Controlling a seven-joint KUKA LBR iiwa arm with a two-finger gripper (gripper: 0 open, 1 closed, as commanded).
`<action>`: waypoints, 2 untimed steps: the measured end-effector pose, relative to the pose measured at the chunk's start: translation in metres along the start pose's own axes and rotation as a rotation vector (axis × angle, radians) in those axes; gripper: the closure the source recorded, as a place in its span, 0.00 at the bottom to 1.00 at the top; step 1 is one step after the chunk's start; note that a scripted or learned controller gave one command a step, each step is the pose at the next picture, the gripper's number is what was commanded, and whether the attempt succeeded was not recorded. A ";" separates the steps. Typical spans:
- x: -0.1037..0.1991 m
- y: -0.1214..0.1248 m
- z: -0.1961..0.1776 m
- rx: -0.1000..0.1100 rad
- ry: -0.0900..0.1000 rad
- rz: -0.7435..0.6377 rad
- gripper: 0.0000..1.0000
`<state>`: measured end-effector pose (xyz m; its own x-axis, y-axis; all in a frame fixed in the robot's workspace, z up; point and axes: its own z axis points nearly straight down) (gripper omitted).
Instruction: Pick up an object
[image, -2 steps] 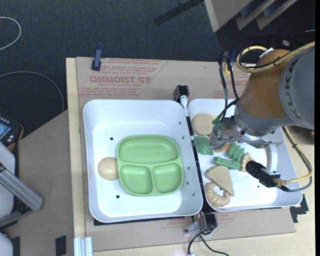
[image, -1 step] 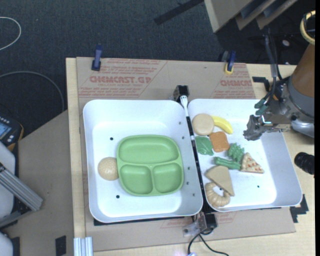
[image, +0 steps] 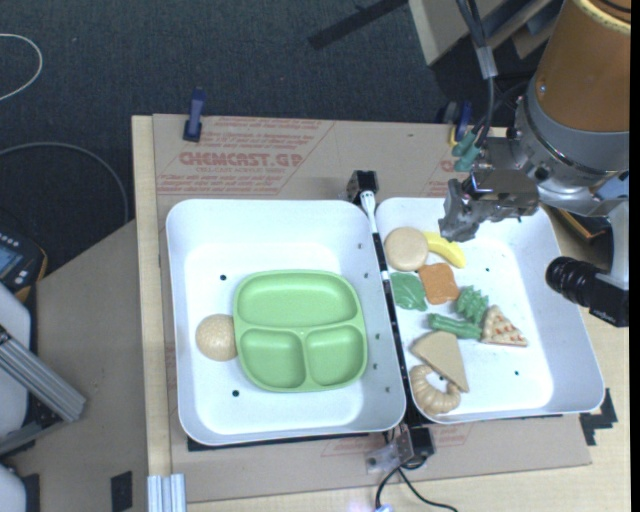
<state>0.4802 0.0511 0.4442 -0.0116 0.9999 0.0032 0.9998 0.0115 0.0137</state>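
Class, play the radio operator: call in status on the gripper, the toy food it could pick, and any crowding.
Gripper above right bin, nothing seen between its fingers. Banana just below it, on the bin floor. Round bun touches the banana.

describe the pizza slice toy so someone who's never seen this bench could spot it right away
Look in the right-hand white bin, where the toy foods are clustered. The pizza slice lies at the cluster's right edge, just right of the dark green leafy piece. It is the only flat triangle with a tan crust and red spots on top.
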 end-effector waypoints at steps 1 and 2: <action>-0.018 -0.004 0.140 0.027 -0.005 0.015 1.00; 0.064 -0.005 0.215 0.025 -0.002 0.004 1.00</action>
<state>0.4769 0.1161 0.2293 -0.0079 1.0000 0.0012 0.9999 0.0080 -0.0115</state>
